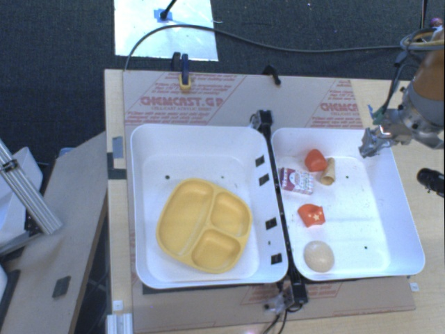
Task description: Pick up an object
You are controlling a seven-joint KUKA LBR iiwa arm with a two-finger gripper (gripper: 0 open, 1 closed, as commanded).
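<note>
The right bin (389, 207) holds a red round piece (315, 160), a tan cone-shaped piece (327, 172), a small red-and-white carton (297, 181), a red strawberry-like piece (311, 214) and a pale round bun (319, 256). My gripper (370, 145) hangs over the bin's far right corner, well to the right of the red round piece and apart from every object. Nothing shows between its tips.
The left bin (160, 152) holds a yellow divided tray (204, 225). A black divider with clips (273, 186) runs between the bins. A cable (278, 44) crosses the dark floor behind the bench. An aluminium bar (28, 193) lies at the left.
</note>
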